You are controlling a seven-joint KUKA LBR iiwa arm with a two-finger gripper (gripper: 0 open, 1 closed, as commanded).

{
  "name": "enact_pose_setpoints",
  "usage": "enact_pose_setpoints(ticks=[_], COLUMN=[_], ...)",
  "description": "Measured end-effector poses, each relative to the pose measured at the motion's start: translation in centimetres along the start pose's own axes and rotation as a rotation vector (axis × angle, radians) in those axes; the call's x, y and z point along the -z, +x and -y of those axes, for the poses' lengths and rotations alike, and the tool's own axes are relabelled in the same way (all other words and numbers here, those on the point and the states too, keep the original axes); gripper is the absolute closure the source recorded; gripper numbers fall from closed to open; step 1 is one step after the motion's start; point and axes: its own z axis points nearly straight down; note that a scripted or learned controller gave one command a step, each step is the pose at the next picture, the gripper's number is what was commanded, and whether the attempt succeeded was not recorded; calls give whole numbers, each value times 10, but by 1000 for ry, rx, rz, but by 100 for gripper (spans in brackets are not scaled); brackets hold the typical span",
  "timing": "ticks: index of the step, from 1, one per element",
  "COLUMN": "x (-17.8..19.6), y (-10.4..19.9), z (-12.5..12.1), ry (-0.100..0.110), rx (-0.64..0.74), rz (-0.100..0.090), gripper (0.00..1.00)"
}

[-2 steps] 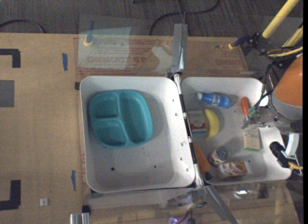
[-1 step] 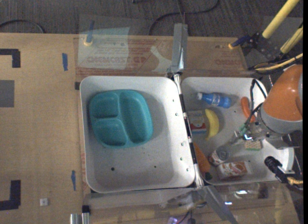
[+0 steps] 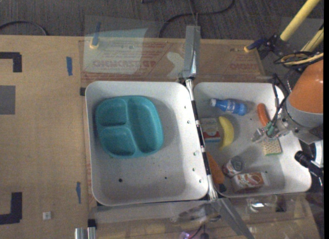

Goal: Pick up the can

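Can (image 3: 236, 165): you see a short metal cylinder, lying low in the right bin (image 3: 298, 184) beside a red-brown carton (image 3: 249, 180).
Gripper (image 3: 263, 134): it hovers right of a curved yellow banana (image 3: 226, 131); finger spread you cannot tell.
Left bin (image 3: 139, 186): it holds a smooth teal plastic plate (image 3: 128, 125), divided into three compartments.
Bottle (image 3: 230, 106): blue, lying on its side.

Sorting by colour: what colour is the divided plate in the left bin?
Teal, clearest in the camera view: the divided plate.
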Motion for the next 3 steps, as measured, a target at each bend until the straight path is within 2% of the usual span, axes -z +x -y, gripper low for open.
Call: enact_pose_setpoints(ticks=[1, 2, 3], x=[38, 12, 94], y=[2, -1, -9], z=[65, 71, -28], ry=[7, -6, 3], rx=[193, 351, 283], rz=[6, 13, 9], gripper=[100, 100, 100])
